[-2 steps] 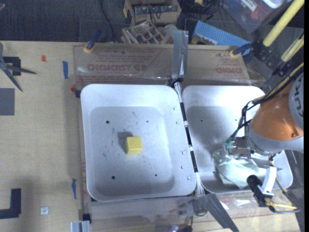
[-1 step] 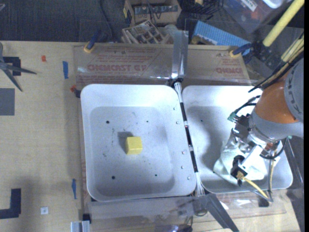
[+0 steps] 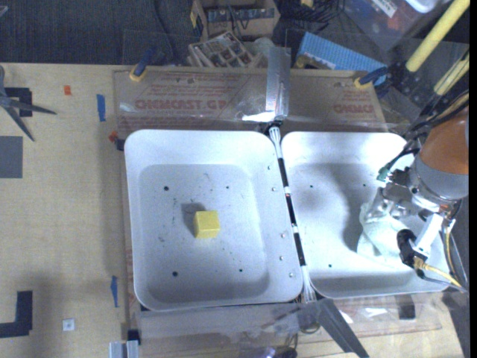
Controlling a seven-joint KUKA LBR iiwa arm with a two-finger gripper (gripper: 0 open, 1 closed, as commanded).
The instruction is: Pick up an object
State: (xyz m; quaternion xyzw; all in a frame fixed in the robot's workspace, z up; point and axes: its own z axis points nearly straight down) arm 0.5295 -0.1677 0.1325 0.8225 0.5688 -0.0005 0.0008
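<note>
Nearest me, I saw the yellow block [image 3: 207, 224] lying alone near the middle of the left bin [image 3: 149, 155], well apart from the arm. Further right, the gripper [image 3: 389, 226] hung low over the right bin [image 3: 328, 155], close to its right edge, the wrist bent down beneath the orange band [image 3: 449, 149]. I could not tell its state.

- Pale wooden bench [image 3: 59, 222] under even light.
- Dark floor [image 3: 74, 21] beyond its far edge.
- Cluttered boxes [image 3: 231, 13] and cables [image 3: 168, 10] there.
</note>
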